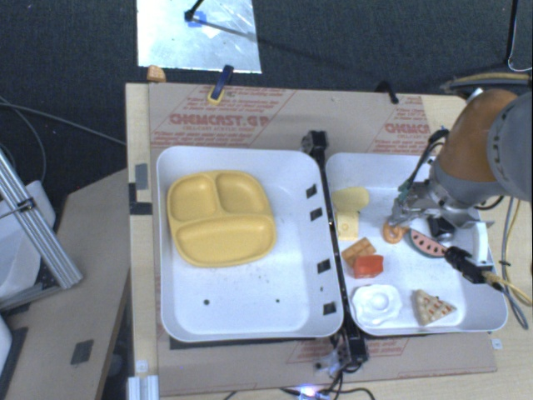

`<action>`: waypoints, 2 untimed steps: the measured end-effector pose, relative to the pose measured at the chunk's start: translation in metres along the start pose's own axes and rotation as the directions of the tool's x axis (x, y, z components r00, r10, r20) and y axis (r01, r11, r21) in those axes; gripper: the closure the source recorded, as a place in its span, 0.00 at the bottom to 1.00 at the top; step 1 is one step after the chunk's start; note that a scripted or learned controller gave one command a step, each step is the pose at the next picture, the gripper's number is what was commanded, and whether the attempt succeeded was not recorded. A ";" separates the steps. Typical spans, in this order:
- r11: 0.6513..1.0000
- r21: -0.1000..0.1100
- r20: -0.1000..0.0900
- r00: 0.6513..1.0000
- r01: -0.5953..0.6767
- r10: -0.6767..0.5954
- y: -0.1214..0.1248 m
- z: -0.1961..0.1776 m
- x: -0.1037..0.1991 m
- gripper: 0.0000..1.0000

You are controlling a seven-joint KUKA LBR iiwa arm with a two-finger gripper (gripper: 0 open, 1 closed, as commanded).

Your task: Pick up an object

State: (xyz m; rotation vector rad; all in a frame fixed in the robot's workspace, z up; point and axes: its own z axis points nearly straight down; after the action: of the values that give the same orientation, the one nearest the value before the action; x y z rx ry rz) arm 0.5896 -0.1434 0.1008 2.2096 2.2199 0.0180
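1. Here the grey arm (487, 148) reaches in from the right and bends down over the right bin (483, 311), so its gripper (401, 216) hangs low at the bin's far middle.
2. The gripper sits right at a small orange ring-shaped piece (392, 233), which looks like the target; it appears to touch or nearly touch it, but nothing shows the ring lifted or caught.
3. Whether the gripper is released or clenched I cannot tell, since the wrist body hides that end from above.
4. Other toy food lies scattered in the same bin, probably tipped in loose to give varied picks: a pale yellow piece (351, 197) at the far left, a waffle square (358, 249) touching a red block (369, 266), a watermelon slice (428, 244) just right of the ring, a fried egg (376, 302) and a toast triangle (433, 307) near the front.
5. The left bin (250, 307) carries a yellow divided plate (221, 217), well apart from the arm's work.
6. In my judgement the pick is at the closing stage, not yet secured.
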 end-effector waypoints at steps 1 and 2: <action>1.000 0.002 0.000 1.000 0.000 0.000 -0.001 0.001 0.000 0.00; 1.000 0.014 0.001 1.000 0.000 0.000 0.000 0.017 0.016 0.00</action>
State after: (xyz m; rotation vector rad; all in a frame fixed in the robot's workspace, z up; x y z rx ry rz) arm 0.5899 -0.1276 0.0838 2.2158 2.2270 0.0014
